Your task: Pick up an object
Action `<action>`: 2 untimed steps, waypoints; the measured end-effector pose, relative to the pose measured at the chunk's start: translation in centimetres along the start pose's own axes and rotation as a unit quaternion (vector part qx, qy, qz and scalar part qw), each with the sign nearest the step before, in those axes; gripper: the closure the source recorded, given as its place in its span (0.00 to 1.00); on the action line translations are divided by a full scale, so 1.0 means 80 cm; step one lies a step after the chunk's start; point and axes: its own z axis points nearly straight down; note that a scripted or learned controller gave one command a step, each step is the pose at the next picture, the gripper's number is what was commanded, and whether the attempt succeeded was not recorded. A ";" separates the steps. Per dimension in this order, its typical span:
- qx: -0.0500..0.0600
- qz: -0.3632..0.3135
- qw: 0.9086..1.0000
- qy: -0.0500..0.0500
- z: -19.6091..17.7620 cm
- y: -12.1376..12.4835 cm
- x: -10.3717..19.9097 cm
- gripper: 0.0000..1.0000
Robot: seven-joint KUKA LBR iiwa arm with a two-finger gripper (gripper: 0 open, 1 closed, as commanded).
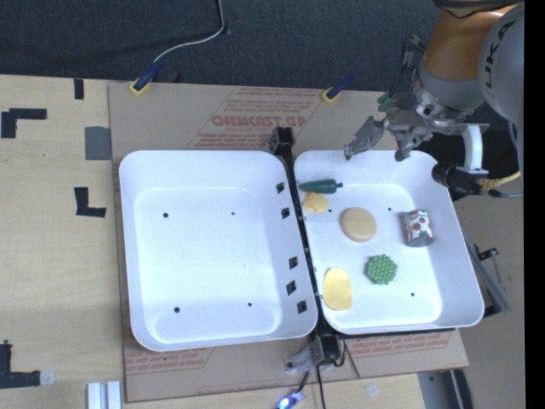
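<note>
Looking down, you see the gripper (380, 144) spread and holding nothing, above the right bin's (443, 313) far edge; every object there remains unpicked.

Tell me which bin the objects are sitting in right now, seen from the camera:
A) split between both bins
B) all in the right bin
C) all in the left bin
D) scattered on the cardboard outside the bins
B: the green ball, round tan piece, yellow piece and green-handled tool all lie in the right bin, below the gripper.
</note>
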 end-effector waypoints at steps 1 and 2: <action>0.006 0.001 1.000 0.002 0.099 -0.090 0.023 0.00; 0.006 0.002 1.000 0.001 0.193 -0.136 -0.002 0.00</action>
